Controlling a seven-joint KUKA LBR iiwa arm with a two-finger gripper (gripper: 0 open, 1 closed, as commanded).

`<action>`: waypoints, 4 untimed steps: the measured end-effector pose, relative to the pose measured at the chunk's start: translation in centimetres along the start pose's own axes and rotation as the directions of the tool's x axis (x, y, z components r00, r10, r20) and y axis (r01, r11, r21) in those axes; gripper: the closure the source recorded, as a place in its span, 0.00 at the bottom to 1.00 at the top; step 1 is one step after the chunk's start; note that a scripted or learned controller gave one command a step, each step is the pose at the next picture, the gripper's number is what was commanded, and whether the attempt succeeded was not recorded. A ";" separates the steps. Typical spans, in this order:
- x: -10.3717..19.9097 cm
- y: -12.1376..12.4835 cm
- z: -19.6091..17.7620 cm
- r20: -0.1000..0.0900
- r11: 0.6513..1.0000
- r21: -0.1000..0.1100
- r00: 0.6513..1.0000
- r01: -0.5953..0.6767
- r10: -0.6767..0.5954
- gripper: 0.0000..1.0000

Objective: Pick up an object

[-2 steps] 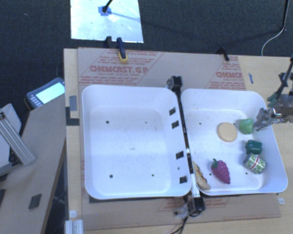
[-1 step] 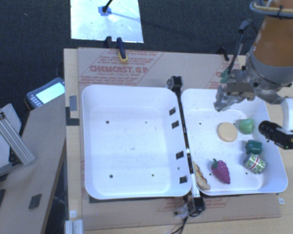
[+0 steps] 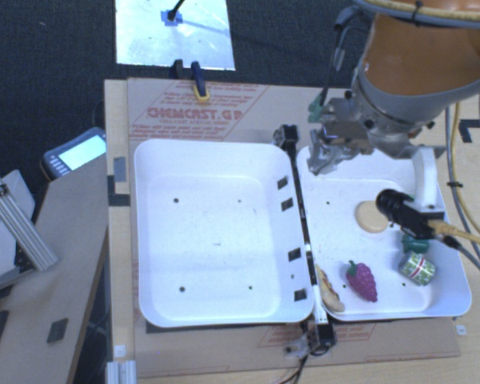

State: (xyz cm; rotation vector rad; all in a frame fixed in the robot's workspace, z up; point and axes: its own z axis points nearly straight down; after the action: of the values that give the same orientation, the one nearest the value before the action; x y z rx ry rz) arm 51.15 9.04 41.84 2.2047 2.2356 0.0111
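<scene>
One tan disc (image 3: 371,217) half hidden

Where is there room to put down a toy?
The left bin is bare white floor from wall to wall. The right bin is crowded at its near end: purple grapes, a small can, a tan disc.

Two white bins (image 3: 216,230) are seen; counted inside: one grape bunch (image 3: 362,281), one small can (image 3: 417,268), one tan disc (image 3: 371,218), one bread-like piece (image 3: 330,292).
</scene>
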 end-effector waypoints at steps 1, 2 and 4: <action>0.1 -2.5 -3.1 0.002 1.000 0.002 1.000 -0.008 0.008 1.00; 3.1 -2.1 -4.2 0.002 1.000 0.002 1.000 -0.007 0.007 1.00; 14.8 0.4 -11.5 0.002 1.000 0.004 1.000 -0.005 0.005 1.00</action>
State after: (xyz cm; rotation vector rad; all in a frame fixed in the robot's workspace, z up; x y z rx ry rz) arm 51.23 23.79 53.44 2.2109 2.2312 0.0053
